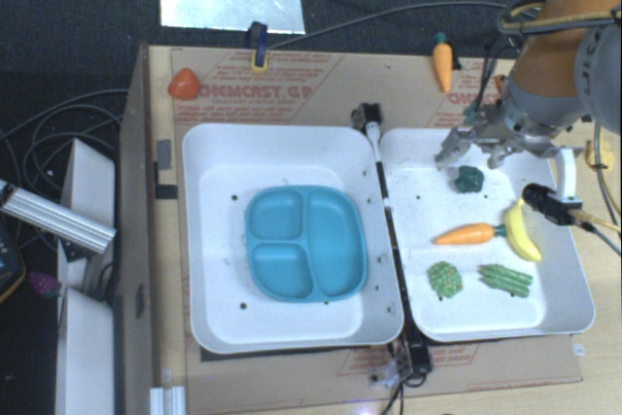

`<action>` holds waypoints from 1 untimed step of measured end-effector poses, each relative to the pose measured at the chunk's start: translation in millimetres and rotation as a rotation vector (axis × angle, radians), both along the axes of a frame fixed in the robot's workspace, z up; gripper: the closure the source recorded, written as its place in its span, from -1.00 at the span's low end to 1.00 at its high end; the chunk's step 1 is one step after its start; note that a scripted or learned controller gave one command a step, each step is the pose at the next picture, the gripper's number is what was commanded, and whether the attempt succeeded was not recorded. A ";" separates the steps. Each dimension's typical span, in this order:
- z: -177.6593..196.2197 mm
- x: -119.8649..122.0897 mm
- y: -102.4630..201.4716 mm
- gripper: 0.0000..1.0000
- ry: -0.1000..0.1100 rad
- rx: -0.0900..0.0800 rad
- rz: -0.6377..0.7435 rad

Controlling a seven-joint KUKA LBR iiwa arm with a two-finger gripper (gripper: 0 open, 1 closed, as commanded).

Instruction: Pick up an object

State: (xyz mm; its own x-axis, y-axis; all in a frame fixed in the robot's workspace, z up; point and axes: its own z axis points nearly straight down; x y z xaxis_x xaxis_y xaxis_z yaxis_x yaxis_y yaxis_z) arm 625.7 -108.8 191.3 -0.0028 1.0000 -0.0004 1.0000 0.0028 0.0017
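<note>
— Gripper (473,147)?
— Hanging over the right bin (564,306), near its back edge. Fingers spread apart, one toward the bin's back-left, one further right. Nothing caught between them.

— And directly below?
— A small dark green object (470,178), lying just in front of the fingertips, on the bin floor. Hard to say whether touched or just clear.

— Rest of that bin?
— An orange carrot (466,233) lying across the middle, green top pointing right. Just beside it, toward the right edge, a yellow banana (522,233). Near the front edge, a round green broccoli-like piece (445,279) and, to its right, a bunch of green beans (505,279).

— Left bin (209,209)?
— Holding a blue divided plate (305,243) in the middle, three compartments.

— Outside the bins?
— Another carrot (443,63) at the back edge of the cardboard-covered bench (292,83), beyond the right bin. An orange-red fruit, perhaps a tomato (183,84), at the back left corner.
</note>
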 end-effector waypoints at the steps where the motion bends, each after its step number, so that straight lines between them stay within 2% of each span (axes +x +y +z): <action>1: -107.7 21.5 -65.1 -1.00 0.001 -0.001 -0.002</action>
